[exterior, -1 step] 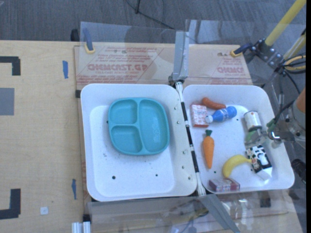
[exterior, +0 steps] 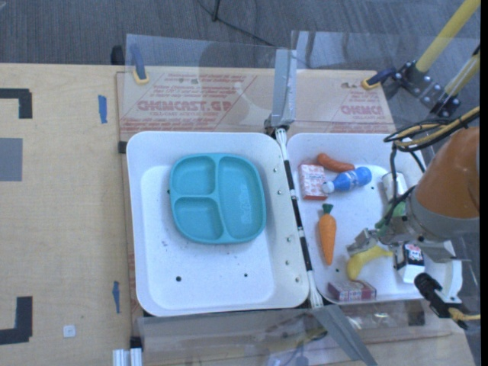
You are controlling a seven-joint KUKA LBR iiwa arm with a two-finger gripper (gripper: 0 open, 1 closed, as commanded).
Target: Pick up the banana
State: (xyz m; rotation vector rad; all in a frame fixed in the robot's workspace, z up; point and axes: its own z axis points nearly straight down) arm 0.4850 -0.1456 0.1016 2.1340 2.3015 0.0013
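Two shallow white bins are seen side by side on the tabletop (exterior: 61,204). The left bin (exterior: 152,280) holds a teal divided plate (exterior: 218,198), lying flat towards its upper middle.

The banana (exterior: 364,260) is found in the right bin (exterior: 305,147), in its lower part, lying roughly level with its left end curving down. The tool (exterior: 372,239) is seen directly above and touching the banana's upper edge, at about 1 o'clock from the fruit's middle, with the grey wrist and the orange band of the arm (exterior: 457,178) stretching away towards 2 o'clock. The metal fingers are pressed close against the banana, but whether the fruit is actually clamped between them cannot be told, as the wrist covers much of the contact.

A toy carrot (exterior: 327,235) is placed upright at 9 o'clock from the banana, near but apart from it. A small pink and red box (exterior: 351,290) lies at 6 o'clock from the banana, just beside the bin's lower wall. Further up, at 12 o'clock, a blue and white bottle (exterior: 348,180) is laid on its side, with a red snack packet (exterior: 313,181) touching its cap end and an orange sausage-shaped toy (exterior: 335,162) just above both.
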